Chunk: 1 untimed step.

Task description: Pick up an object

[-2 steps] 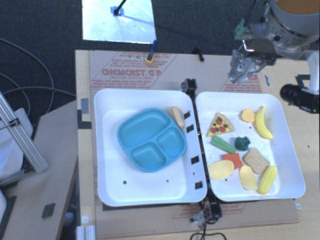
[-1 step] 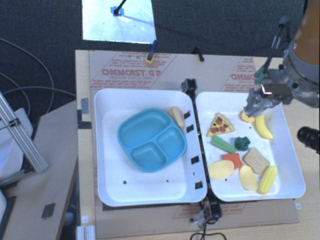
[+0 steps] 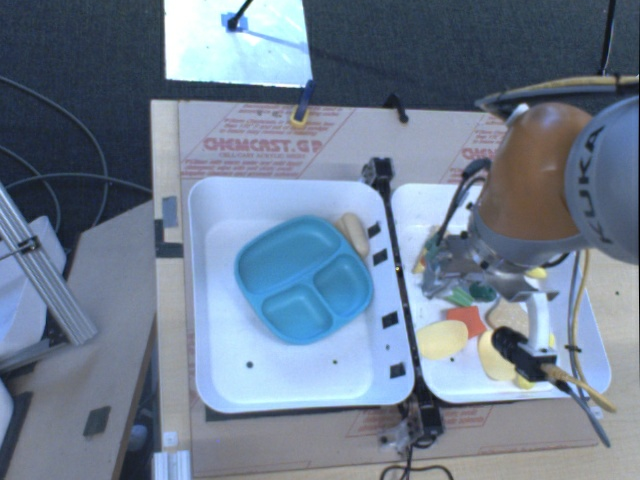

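**Pick not yet made: arm low over the right bin**

Nothing lifted so far, as far as can be judged. Down over the right bin (image 3: 590, 363), with the arm (image 3: 545, 183) reaching in from the right and the orange band covering much of that bin's upper half. End effector (image 3: 445, 273) low among the small items near the bin's left side, just right of the divider; spread or pressed together, cannot tell from this slant, since the wrist body hides the tips. No item seen between them, so no grasp to report.

Candidates for the pick, all resting on the bin floor: a red piece (image 3: 464, 321) just below the end effector, a green piece (image 3: 470, 295) touching or nearly under it, a pale yellow oval (image 3: 441, 340) a little further toward the near edge, and a yellow lump (image 3: 497, 358) to the right of that, partly behind a black fitting. Closest by judgement: the green and red pieces.

In the left bin (image 3: 215, 368), a blue divided plate (image 3: 302, 280) with a tan item (image 3: 353, 233) at its upper right edge, well apart from the end effector.

Left to do: close on one item, lift clear.
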Each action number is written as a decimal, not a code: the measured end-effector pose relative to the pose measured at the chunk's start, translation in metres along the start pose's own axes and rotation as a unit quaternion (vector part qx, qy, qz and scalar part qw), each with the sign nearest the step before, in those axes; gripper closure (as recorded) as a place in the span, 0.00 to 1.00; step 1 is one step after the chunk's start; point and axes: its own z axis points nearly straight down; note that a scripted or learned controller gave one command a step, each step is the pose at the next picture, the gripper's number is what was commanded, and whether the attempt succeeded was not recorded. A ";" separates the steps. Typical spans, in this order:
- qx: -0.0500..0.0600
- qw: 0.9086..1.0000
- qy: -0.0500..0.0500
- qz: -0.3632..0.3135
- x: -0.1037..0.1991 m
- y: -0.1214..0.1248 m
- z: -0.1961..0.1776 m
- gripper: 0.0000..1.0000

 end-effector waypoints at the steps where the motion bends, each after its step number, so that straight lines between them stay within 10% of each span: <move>1: -0.003 1.000 0.002 -0.005 0.060 -0.022 0.031 1.00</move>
